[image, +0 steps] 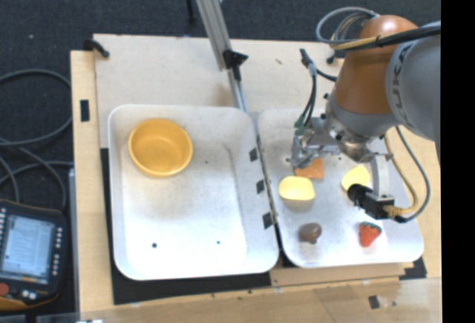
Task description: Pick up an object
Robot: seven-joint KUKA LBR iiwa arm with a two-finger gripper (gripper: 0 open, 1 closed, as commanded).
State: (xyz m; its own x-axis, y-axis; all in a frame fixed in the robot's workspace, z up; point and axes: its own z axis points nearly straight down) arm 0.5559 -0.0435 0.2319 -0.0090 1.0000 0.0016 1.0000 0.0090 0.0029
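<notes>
over in the right bin [404, 243], the claw [300, 154] hangs low, right by a flat orange piece [315, 169] near the middle of the bin. i cannot tell how the claw is set. the orange piece looks thin, stiff and light, so it may slip; grabbing it by its edges seems best. near it lie a smooth round yellow block [296, 189], a yellow lump [355, 178], a brown lump [310, 232] and a red strawberry [369, 234]. a smooth yellow bowl [160, 148] sits in the left bin [185, 255].
</notes>
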